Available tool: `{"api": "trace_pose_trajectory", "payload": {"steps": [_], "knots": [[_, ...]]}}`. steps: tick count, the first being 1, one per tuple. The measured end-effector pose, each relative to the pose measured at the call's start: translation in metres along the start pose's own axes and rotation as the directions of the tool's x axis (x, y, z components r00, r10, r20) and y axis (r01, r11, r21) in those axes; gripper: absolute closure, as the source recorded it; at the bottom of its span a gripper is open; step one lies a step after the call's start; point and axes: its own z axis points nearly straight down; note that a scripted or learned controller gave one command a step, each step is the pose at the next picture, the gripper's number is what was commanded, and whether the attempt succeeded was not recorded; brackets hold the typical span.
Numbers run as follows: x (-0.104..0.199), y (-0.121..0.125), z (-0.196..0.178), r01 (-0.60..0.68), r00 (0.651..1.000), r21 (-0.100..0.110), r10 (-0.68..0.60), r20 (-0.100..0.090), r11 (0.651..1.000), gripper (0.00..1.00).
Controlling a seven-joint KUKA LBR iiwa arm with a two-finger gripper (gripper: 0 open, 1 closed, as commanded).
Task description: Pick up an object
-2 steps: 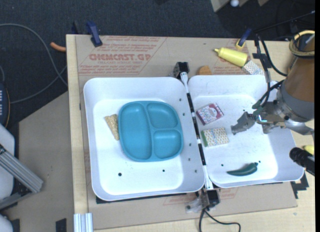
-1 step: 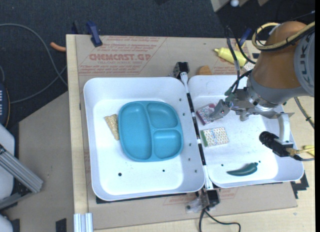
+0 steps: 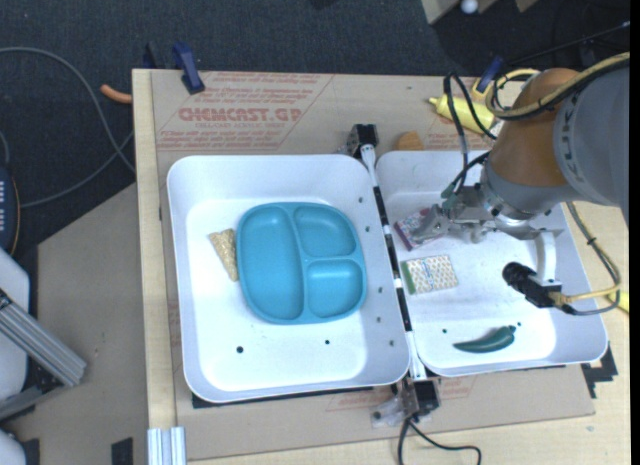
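Blue divided plate (image 3: 300, 260) and tan sponge (image 3: 224, 250) occupy left bin (image 3: 200, 353).

The arm (image 3: 590, 133) ran off the frame's right edge, and its wrist covered part of the right bin's (image 3: 560, 348) far edge. The gripper (image 3: 425, 225) was blurred. The blue divided plate (image 3: 300, 258) overlapped the tan sponge (image 3: 224, 250) near the left bin's (image 3: 200, 333) left edge.
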Motion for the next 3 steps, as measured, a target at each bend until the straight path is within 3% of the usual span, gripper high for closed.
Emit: {"api": "trace_pose_trajectory", "payload": {"steps": [2,3], "knots": [[0.014,0.074,0.003,0.002,1.000,-0.001,-0.002,-0.001,1.000,0.00],[0.003,0.048,0.003,0.000,1.000,-0.004,0.000,-0.002,1.000,0.00]]}}
